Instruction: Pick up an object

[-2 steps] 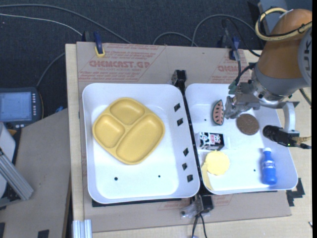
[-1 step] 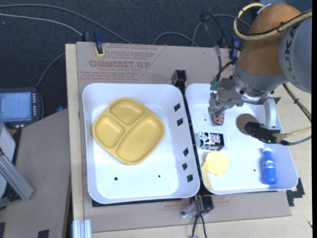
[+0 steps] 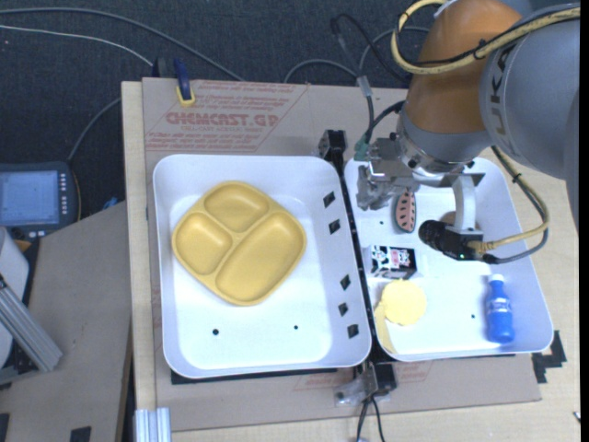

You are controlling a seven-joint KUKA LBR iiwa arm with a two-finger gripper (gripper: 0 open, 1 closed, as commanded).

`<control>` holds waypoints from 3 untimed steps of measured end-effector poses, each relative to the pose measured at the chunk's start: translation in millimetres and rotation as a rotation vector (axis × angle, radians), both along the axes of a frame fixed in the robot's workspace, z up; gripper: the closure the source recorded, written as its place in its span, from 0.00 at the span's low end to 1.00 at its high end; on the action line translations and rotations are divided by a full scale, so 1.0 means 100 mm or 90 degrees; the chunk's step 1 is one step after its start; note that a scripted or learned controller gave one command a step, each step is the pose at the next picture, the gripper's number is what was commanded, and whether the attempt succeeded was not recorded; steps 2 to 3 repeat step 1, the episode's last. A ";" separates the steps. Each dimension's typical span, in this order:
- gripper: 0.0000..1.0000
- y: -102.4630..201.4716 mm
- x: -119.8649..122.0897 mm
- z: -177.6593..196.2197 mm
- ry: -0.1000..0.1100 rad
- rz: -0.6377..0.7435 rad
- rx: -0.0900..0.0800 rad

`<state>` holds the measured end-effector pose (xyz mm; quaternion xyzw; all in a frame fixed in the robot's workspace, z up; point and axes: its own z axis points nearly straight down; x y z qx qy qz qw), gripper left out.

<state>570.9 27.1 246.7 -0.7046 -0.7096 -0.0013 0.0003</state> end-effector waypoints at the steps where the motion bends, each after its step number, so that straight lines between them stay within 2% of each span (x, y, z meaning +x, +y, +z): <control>1: 1.00 0.51 0.03 0.02 0.000 0.000 0.000; 3: 1.00 0.51 0.03 0.02 0.000 0.000 0.000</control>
